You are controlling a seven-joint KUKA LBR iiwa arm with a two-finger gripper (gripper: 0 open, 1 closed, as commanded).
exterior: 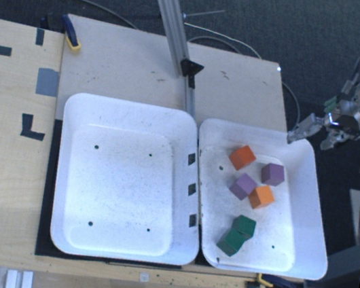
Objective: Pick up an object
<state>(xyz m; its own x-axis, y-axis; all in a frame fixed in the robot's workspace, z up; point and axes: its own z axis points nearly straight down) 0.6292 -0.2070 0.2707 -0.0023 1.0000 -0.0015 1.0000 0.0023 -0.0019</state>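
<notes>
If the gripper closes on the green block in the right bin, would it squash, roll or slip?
The green block looks stiff and flat-sided, so it should probably slide rather than roll. It seems to be two stacked or joined cubes, so it might tip or split. The gripper hovers beyond the right bin.

Two bins sit side by side on the bench. The right bin holds five blocks clustered near its middle; the left bin lies beside it, their edges touching.
</notes>
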